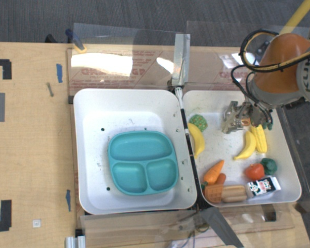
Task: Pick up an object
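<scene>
My gripper [233,122] hangs over the upper middle of the right bin [292,182], open, with nothing between its fingers. Just right of it and a little nearer lie a yellow banana [246,146] and a yellow corn cob [260,138]. To its left sit a green broccoli piece [198,121] and a second banana [197,139] against the bin's left wall. Along the near side lie a carrot [213,172], a red tomato [254,171], a green piece [269,164], a bread roll [227,194] and a small milk carton [262,186].
The left bin [88,138] holds a teal divided plate [143,161]. A metal divider [181,66] and a clear screen stand behind the bins. The grey arm with its orange band [281,61] reaches in from the upper right.
</scene>
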Available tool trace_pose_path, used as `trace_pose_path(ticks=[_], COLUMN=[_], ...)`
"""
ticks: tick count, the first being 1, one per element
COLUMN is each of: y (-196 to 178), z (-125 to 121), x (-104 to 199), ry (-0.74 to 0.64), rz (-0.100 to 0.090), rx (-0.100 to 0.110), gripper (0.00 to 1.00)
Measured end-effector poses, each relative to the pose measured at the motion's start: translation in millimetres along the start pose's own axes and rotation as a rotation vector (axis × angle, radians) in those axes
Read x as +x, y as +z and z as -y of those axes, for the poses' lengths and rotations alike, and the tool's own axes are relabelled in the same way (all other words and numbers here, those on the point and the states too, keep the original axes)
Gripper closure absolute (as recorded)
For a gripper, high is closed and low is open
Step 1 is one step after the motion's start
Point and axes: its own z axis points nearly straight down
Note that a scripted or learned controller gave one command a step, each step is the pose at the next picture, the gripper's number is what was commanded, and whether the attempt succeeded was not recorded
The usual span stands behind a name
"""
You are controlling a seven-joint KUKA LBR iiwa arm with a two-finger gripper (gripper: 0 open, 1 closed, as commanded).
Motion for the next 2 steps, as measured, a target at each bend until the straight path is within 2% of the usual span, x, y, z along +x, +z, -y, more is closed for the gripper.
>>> trace_pose_path(ticks=[1, 2], y=[-184, -15], z=[12, -24], x=[-5, -23], ry=[-0.010, -0.176], rz=[-0.007, -0.036], rx=[0.001, -0.009], gripper=[1.00, 1.00])
